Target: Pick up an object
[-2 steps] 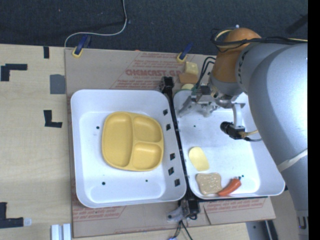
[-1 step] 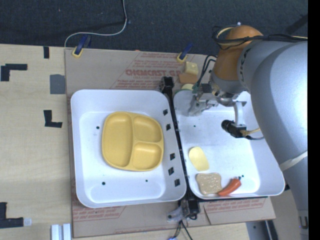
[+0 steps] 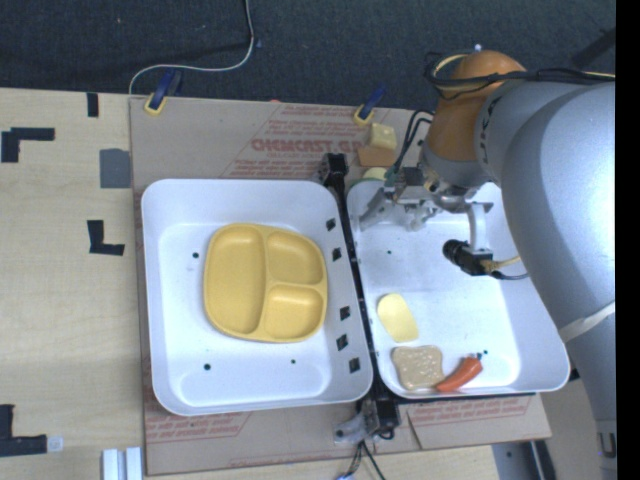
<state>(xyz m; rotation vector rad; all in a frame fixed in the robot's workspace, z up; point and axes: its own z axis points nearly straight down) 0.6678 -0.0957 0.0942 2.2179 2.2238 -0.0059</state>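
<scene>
From my remote seat I judged the pick to be at its approach step, with nothing lifted yet. The grey arm with the orange band point(image 3: 462, 118) hung over the far end of the right-hand shallow white bin point(image 3: 520, 308), and its tool point(image 3: 408, 204) sat low near that bin's far left corner; I could not tell from the slanted view how the tool was set, since its metal parts blurred together there. The candidates all lay well apart from it at the near end of that bin: a pale yellow flat oval piece point(image 3: 397, 317), a tan bread-like slab point(image 3: 418, 365) just nearer the camera, and a small orange carrot-shaped toy point(image 3: 460, 373) touching or just beside the slab. The left-hand white bin point(image 3: 170, 298) held a yellow three-compartment plastic tray point(image 3: 264, 280), with nothing in its sections. The next move, as I read it, called for carrying the tool toward the near end, centring over one item, most easily the lone yellow oval, then descending straight and gripping it.
</scene>
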